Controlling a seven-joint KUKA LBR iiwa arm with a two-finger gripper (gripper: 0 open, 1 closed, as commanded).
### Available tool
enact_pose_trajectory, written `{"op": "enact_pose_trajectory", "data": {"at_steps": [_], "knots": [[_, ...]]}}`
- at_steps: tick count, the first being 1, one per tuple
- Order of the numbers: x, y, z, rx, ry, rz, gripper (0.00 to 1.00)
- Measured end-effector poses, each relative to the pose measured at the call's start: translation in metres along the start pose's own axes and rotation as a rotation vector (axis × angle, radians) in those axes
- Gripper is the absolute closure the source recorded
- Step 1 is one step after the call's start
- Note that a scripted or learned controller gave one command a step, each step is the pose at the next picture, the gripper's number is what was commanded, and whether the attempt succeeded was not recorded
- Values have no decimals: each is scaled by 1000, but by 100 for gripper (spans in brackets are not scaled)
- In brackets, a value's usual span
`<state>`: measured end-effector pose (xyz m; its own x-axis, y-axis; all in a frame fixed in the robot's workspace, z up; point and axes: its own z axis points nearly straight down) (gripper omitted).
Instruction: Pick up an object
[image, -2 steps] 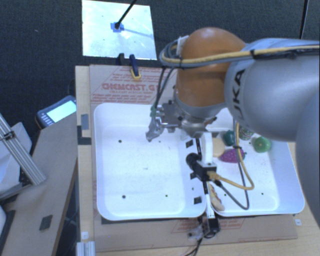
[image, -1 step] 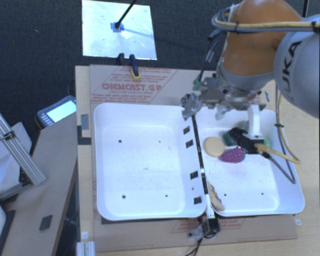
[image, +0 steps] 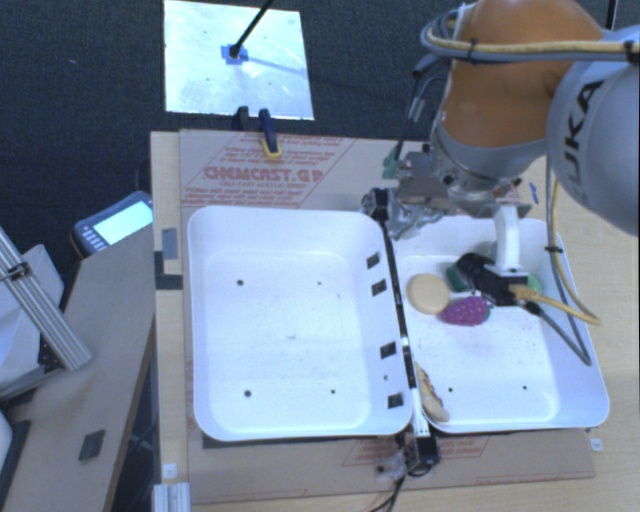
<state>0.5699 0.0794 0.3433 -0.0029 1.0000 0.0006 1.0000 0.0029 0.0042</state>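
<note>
Seen left to right from the right bin: left bin alongside; inside, at its near-left corner, a tan object; at centre, a beige disc, then a purple object; over its far rim, the tool, grip state impossible to tell.

A single camera sits fixed above the counter and looks down on it at a slant, from the near long side toward the far edge. It stands far enough back to take in both white bins whole: the left bin and the right bin, side by side. The arm enters from the right and looms large at the top, close to the lens, its orange band uppermost. The hand hangs below it, over the far edge of the right bin, with the left bin beside it.
</note>
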Motion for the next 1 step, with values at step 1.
{"op": "enact_pose_trajectory", "data": {"at_steps": [1], "knots": [[41,-78,2,6,1,-5,100]]}}
